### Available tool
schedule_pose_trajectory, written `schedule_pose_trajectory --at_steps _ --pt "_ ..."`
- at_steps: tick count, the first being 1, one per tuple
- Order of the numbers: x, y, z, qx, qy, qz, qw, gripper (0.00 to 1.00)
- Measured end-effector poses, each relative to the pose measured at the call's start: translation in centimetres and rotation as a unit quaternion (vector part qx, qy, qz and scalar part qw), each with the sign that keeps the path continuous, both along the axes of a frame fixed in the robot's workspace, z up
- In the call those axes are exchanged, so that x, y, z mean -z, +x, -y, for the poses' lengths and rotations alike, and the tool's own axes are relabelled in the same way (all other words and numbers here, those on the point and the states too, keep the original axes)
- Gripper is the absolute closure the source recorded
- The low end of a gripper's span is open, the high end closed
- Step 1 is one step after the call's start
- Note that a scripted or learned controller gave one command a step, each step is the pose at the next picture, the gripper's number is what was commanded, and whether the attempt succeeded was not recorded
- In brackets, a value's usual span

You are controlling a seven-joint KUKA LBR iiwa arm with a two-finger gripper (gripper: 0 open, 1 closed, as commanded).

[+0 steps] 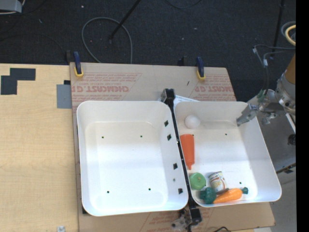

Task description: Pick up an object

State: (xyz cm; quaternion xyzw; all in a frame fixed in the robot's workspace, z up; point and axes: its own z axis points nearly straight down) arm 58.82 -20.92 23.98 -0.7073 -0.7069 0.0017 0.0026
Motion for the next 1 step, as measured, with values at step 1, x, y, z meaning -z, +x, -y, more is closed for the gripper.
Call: schedule_pose_trajectory --at_steps 1 --pt "-0.31 0.11 0.01 0.0 -0.0006 0.003 1.0 0.0"
